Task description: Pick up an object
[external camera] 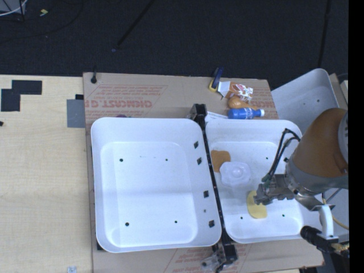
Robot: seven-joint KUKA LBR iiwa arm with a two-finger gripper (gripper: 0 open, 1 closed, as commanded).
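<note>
I saw the gripper [266, 197] low in the right bin [284, 232], touching the top of a yellow piece [257, 210]. I could not tell how its tips stood; the view was too poor there. A clear lid [235, 173] and a brown thing [220, 159], perhaps a sponge, lay beside it.

dark carpeted floor [170, 27] with cables lies beyond a pale wooden bench [40, 181].
</note>
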